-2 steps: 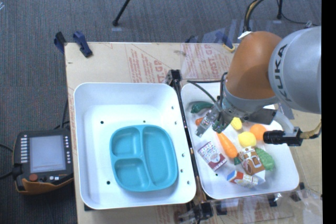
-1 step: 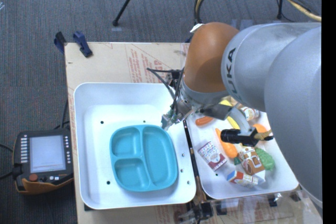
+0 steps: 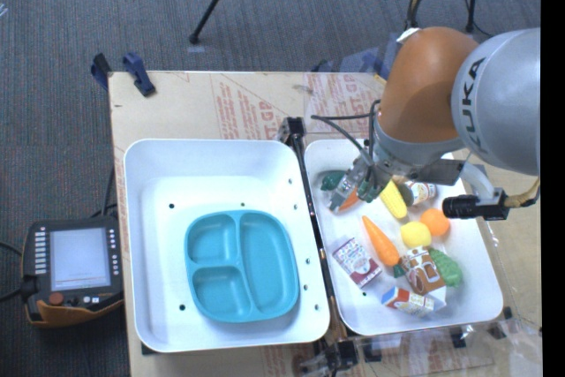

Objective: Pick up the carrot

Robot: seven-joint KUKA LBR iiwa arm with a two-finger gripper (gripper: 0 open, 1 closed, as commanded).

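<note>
Smooth tapered orange carrot (image 3: 381,241)

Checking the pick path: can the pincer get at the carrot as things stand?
Probably yes. The carrot lies bare on the right bin's floor, nothing on top, and the pincer hangs just up-left of it. The snack packet and lemon crowd its sides.

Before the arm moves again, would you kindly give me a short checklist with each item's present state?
1. Carrot in view in the right bin: ok.
2. Carrot lying free, not yet lifted: ok.
3. End effector over the carrot: not ok; it sits up and to the left, near a green item.
4. Nothing between its fingers: cannot tell.
5. Room around the carrot: not ok; a red-and-white packet and a lemon lie close by.
6. Blue plate out of the way, in the left bin: ok.
</note>
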